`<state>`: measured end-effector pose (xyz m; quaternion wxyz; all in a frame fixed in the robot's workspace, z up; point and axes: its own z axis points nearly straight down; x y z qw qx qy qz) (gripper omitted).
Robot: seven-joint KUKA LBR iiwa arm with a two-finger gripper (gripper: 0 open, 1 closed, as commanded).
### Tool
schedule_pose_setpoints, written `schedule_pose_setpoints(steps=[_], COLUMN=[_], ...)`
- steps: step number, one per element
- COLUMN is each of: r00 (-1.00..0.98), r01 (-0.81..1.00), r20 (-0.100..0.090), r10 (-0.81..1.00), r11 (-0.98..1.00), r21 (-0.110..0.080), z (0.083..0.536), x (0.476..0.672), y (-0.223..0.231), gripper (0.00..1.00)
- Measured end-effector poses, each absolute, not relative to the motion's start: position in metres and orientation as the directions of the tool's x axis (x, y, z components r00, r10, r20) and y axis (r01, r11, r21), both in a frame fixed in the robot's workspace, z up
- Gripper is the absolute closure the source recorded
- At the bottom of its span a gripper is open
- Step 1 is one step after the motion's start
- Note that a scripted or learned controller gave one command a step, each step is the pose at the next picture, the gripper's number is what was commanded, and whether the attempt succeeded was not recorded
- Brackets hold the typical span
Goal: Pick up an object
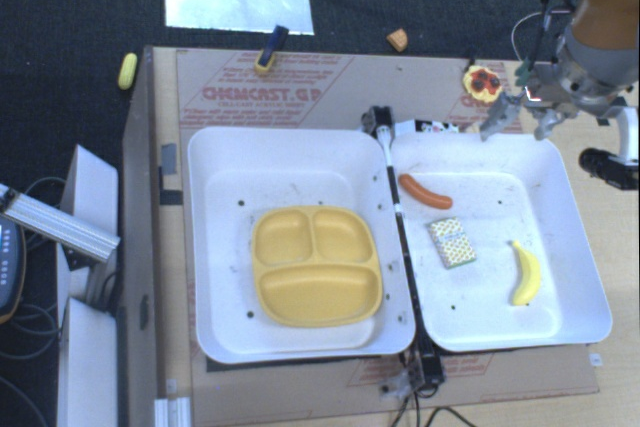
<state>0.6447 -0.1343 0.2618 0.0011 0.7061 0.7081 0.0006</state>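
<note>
Above the right bin's (pixel 575 215) far right corner, the gripper (pixel 520 120) hangs with fingers spread, holding nothing.

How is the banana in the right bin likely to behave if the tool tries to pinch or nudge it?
The banana looks like smooth plastic, so it is probably stiff, light and somewhat slippery. Its curve may make it pivot or rock rather than slide straight. It lies flat on the right bin, apart from the sausage, so a nudge should disturb little else.
</note>
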Motion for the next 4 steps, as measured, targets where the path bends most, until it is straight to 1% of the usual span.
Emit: schedule_pose_setpoints(steps=[1, 2, 3, 4], r00=[-0.002, -0.004, -0.001, -0.005], r01=[1.0, 1.0, 1.0, 1.0], r20=[0.0, 0.001, -0.001, 0.001], r10=[1.0, 1.0, 1.0, 1.0], r11=[0.002, 0.004, 0.001, 0.005], r21=[-0.001, -0.002, 0.003, 0.003], z=[0.169, 0.085, 0.085, 0.085], x=[0.604, 0.629, 0.648, 0.669], y=[-0.123, -0.086, -0.111, -0.086], gripper=[0.0, 0.0, 0.0, 0.0])
